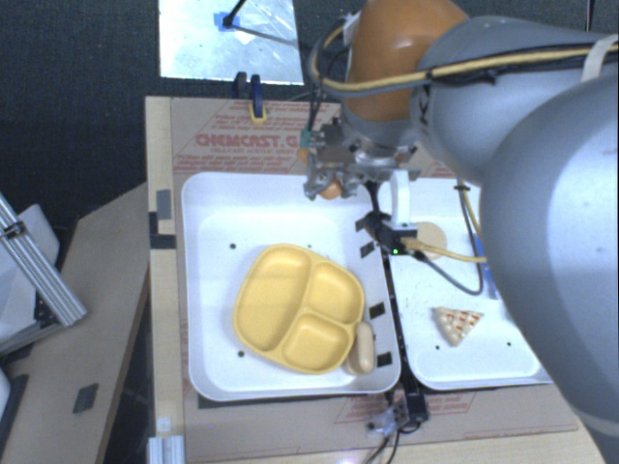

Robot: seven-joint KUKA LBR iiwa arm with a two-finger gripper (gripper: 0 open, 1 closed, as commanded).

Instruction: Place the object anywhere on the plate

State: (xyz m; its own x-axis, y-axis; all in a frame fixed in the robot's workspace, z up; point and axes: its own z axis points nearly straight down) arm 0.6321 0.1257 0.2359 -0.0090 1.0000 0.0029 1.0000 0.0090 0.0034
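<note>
The yellow divided plate point(298, 307) lies in the left bin point(213, 259), toward its front. My gripper point(331, 184) hangs over the far right corner of that bin, well behind the plate. A small orange object point(333, 190) shows between the fingertips, and the gripper is shut on it. The arm's orange band and grey wrist hide the top of the gripper.
A tan bread-like piece point(363, 348) rests against the plate's front right edge. In the right bin point(503, 365) lie a pizza-slice toy point(456, 324) and a tan round piece point(428, 237), partly behind cables. The grey arm covers the right bin's far side.
</note>
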